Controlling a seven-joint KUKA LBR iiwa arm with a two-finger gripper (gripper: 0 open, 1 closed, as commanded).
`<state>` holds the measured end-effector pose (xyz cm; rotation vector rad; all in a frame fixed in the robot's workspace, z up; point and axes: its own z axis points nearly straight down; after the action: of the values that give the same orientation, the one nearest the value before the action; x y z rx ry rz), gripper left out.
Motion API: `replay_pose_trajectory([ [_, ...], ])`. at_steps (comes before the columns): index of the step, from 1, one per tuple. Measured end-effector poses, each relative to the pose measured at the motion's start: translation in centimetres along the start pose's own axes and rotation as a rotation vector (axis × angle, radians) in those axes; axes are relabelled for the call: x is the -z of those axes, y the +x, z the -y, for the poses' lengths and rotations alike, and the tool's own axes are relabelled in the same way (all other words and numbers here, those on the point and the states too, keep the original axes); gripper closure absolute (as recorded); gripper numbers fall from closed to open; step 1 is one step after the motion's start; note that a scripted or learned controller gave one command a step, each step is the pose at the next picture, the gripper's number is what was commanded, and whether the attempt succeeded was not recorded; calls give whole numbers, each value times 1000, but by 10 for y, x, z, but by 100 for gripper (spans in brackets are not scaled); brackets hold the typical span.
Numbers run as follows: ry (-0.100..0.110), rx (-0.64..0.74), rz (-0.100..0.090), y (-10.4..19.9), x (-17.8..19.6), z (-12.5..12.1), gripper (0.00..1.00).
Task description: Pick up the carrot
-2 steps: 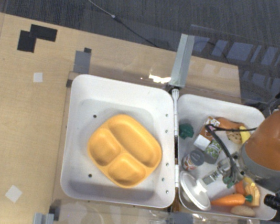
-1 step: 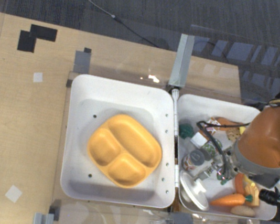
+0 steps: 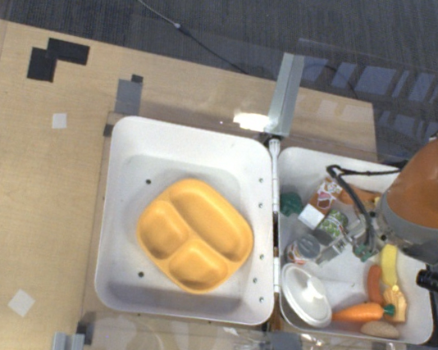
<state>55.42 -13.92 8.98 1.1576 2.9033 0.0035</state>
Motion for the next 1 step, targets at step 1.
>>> replay_pose_trajectory([
  [1, -3, 138, 4, 39, 2, 48, 0],
])
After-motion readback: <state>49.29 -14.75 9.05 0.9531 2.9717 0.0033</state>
